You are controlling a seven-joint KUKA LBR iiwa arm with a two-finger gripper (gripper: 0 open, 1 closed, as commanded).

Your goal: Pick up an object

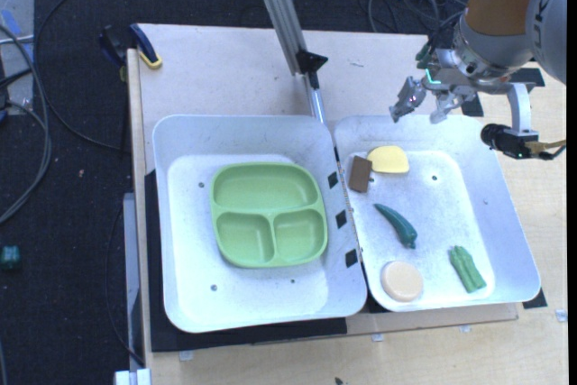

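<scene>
Green divided tray point(269, 214) sitting in left bin point(180, 194). Right bin point(491, 194) holding yellow piece point(389, 160), brown block point(360, 174), dark green pepper point(397, 224), round tan disc point(402, 280), light green piece point(467, 269). Pincer point(422, 102) hovering above right bin's far edge, spread, gripping nothing.

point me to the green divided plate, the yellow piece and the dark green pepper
green divided plate point(268, 180): camera view, on the floor of its large top section.
yellow piece point(389, 160): camera view, on its top face.
dark green pepper point(397, 224): camera view, mid-body.
</scene>
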